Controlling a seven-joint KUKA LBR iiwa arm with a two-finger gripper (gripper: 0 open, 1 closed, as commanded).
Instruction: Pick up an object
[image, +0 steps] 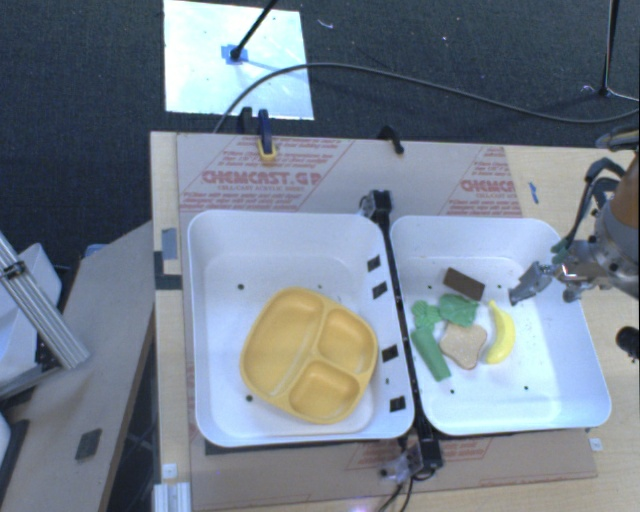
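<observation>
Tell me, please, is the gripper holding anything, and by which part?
Nothing is held: the two-finger gripper hangs open above the right white bin, beside the yellow toy banana.

Yellow tray (309, 354), yellow banana (501, 333), brown block (464, 284), white bins (290, 235).

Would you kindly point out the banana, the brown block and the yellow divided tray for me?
banana (501, 333), camera view, middle of its curved body.
brown block (464, 283), camera view, centre of its top face.
yellow divided tray (283, 340), camera view, floor of its largest compartment.
</observation>
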